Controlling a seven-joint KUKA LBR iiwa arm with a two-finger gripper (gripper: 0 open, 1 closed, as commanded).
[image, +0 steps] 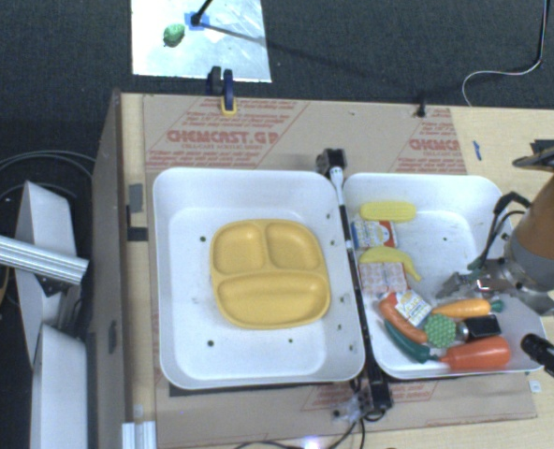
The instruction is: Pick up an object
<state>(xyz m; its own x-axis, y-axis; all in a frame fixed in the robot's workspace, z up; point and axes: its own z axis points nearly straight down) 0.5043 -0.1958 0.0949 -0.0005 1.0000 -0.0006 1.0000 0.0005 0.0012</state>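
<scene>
Orange carrot (pixel 464 308) just below fingers (pixel 476 285)

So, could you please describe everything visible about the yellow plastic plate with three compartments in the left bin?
The yellow plastic divided plate is a rounded rectangle with three shallow compartments: two smaller ones on the far side and one wide one on the near side, separated by raised ridges. Its surface looks smooth, slightly glossy and bare. It lies flat and right side up near the middle of the left white bin, resting on the bin floor, apart from the walls. Nothing else touches it.
</scene>
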